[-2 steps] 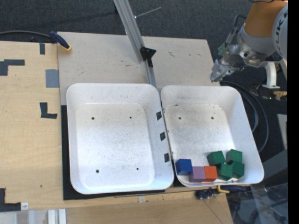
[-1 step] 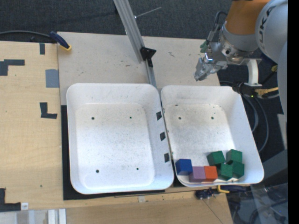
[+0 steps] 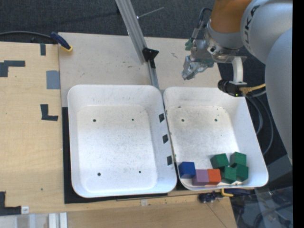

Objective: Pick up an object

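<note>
Your arm point(image 3: 266, 27) reaches in from the right, its orange band high at the top edge and the wrist angled down and to the left. The claw point(image 3: 192, 70) hangs above the table point(image 3: 104, 61), just past the far rim of the right bin point(image 3: 247, 122), with nothing between its tips; whether it is wide or narrow you cannot tell from this angle.

The blocks sit crowded in the near right corner of the right bin, well apart from the claw. A blue block point(image 3: 187, 169) lies nearest the wall shared with the left bin point(image 3: 76, 127). Next to it are a purple block point(image 3: 202, 176) and an orange block point(image 3: 214, 175), touching each other and close against the near rim. Green blocks point(image 3: 230, 166) cluster just right of them, pressed together near the corner.

The far and middle floor of the right bin gives you open room. A grey metal bar point(image 3: 130, 23) slants down to the gap between the bins.
</note>
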### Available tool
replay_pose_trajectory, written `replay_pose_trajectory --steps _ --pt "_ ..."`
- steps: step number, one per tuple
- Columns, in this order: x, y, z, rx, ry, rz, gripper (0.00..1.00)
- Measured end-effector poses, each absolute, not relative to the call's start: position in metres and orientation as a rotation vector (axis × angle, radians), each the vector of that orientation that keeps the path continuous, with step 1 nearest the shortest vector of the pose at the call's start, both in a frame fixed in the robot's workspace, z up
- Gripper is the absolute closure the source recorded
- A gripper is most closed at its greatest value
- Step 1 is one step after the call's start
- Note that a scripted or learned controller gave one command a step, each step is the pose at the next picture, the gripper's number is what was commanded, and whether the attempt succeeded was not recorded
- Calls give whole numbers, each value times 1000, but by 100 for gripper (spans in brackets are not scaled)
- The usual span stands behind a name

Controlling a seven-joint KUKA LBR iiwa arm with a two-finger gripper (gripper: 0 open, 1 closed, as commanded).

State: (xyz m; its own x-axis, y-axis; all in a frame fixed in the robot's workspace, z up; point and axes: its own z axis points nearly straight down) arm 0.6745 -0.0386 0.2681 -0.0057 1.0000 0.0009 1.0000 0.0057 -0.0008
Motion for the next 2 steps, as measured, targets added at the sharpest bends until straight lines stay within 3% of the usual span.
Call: replay_pose_trajectory --steps 2 --pt "676 59 246 -2213 -2225 3 100"
